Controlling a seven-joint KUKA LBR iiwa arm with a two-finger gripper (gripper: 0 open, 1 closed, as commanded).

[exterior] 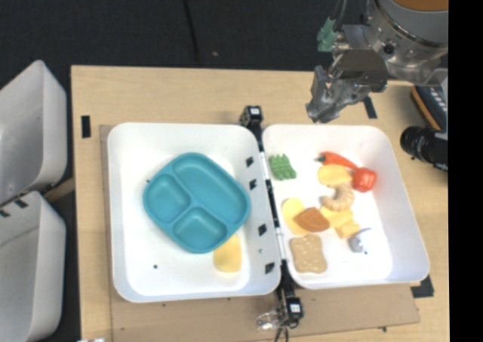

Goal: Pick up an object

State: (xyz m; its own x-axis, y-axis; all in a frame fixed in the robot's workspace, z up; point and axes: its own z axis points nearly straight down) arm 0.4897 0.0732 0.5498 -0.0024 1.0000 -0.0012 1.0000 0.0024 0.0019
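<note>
My gripper (326, 110) hangs above the far edge of the right bin (392, 257), clear of the objects below, with nothing visible between its fingers. The right bin holds toy food: a green piece (283, 167), a red chilli (337, 159), a yellow piece (333, 175), a red pepper (364, 180), a shrimp (339, 198), a brown piece (311, 220), a toast slice (308, 254) and a small grey item (358, 241). The left bin (124, 257) holds a blue divided plate (196, 201) and a yellow piece (228, 256).
The arm's grey body with its orange band (411, 1) fills the upper right. A black object (424, 144) lies on the bench right of the right bin. White containers (26, 182) stand at the far left. Clips (251, 115) sit along the divider between the bins.
</note>
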